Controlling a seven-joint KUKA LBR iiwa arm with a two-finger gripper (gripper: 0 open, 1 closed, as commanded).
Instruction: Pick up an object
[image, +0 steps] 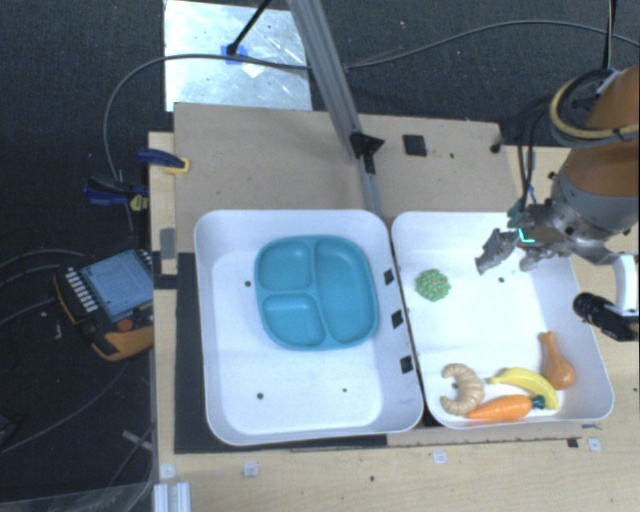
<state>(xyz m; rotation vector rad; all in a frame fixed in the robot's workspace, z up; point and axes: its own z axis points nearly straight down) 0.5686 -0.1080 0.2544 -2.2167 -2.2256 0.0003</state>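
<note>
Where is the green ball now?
The green ball lies in the right bin, near its left wall, apart from the food toys at the bottom edge and left of the pincer.

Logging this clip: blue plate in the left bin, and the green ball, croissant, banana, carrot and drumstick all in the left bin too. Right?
Not quite. The blue plate is in the left bin, but the camera view shows the green ball, croissant, banana, carrot and drumstick in the right bin.
</note>
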